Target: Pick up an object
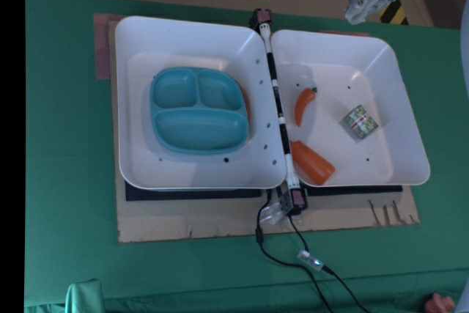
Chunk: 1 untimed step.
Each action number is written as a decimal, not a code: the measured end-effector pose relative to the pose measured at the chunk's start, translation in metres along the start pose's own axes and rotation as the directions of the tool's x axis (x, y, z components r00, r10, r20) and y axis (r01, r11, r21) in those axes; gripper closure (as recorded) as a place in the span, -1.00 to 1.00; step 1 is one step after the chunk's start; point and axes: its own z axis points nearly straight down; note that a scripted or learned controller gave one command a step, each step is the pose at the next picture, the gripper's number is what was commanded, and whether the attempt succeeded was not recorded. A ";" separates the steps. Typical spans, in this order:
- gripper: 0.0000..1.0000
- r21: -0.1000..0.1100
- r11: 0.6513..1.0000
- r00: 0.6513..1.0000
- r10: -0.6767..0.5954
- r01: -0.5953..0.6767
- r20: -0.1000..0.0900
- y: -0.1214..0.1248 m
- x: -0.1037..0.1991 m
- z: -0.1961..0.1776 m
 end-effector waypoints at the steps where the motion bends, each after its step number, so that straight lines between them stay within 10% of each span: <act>1: 1.00 -0.003 1.000 1.000 0.001 -0.001 0.002 0.000 -0.046 0.006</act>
